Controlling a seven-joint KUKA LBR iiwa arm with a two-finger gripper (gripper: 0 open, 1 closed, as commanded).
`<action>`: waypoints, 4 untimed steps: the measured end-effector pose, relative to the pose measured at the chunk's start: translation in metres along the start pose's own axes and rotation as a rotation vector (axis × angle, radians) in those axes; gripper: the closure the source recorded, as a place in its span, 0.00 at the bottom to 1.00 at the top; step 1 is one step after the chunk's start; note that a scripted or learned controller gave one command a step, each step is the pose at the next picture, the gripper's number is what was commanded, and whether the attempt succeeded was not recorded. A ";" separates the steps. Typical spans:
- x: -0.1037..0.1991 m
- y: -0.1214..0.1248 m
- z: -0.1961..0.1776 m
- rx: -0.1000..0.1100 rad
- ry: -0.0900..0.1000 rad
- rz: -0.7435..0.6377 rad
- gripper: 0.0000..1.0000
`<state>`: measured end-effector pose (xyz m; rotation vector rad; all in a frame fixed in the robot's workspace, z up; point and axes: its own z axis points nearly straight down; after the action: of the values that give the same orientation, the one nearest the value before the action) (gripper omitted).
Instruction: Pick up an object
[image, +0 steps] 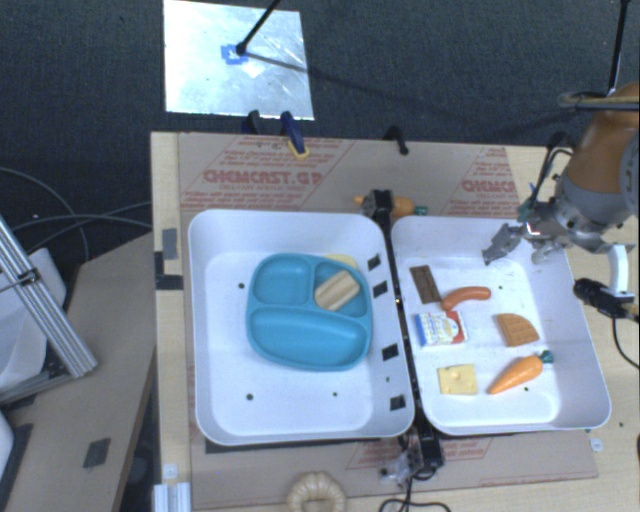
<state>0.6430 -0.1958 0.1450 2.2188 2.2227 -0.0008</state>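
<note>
My gripper (520, 243) hangs over the right bin's (575, 330) back right part, its fingers apart with nothing between them. Below and left of it in that bin lie a brown chocolate bar (425, 284), an orange sausage (467, 296), a small white and blue carton (438, 328), a toast slice (516, 329), a carrot (517, 374) and a yellow cheese square (458, 380). The sausage is the nearest item, a short way in front of the gripper.
The left bin (220, 300) holds a blue divided plate (305, 335) with a tan bread roll (337, 291) in its upper right compartment. A black divider with clips (395, 300) runs between the bins. A beige ring (317, 492) lies at the bench's front edge.
</note>
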 end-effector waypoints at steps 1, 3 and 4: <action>0.005 0.006 0.060 0.001 0.001 -0.005 0.00; 0.005 0.008 0.048 -0.006 -0.001 -0.006 1.00; 0.011 0.013 -0.015 -0.006 0.000 -0.004 1.00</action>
<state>0.6558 -0.1843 0.1597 2.2105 2.2243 0.0060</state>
